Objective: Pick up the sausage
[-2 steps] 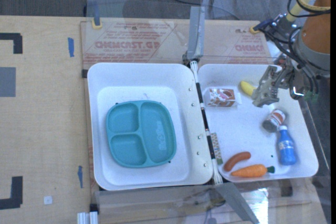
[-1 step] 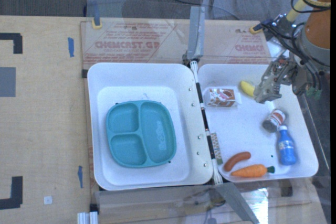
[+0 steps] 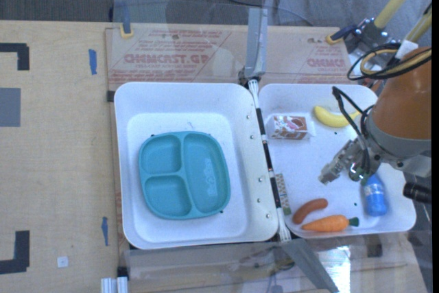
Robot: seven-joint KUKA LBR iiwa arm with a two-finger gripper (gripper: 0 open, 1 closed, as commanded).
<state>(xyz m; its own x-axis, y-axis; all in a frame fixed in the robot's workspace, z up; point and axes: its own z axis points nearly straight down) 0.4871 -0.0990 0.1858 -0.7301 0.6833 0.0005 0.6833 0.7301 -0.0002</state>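
- A slanted overhead view of a bench with two shallow white bins side by side; the grey arm with its orange band (image 3: 410, 103) comes in from the right of the frame.
- The gripper (image 3: 334, 171) hangs over the right bin (image 3: 302, 158), pointing down and toward the frame's left. Nothing is visible between its fingers; whether they are spread or closed is too blurred to tell.
- The sausage (image 3: 310, 209), a short reddish-brown piece, lies flat on the bin floor below and slightly left of the gripper in the frame, near it but apart from it.
- Just past the sausage from the gripper, touching or nearly touching it, lies a carrot (image 3: 330, 223) (orange with a green tip, easily confused with the target).
- Close to the gripper on its right is a small blue bottle (image 3: 374, 197). Beyond the gripper toward the top of the frame sit a banana (image 3: 332, 117) and a small snack packet (image 3: 289, 127).
- Well away to the gripper's left, the other bin holds a teal divided plate (image 3: 184, 175).
- Progress, as a judgement: the pick looks not yet made. The sausage sits untouched on the bin floor. Lowering onto it, closing and lifting all seem left to do.
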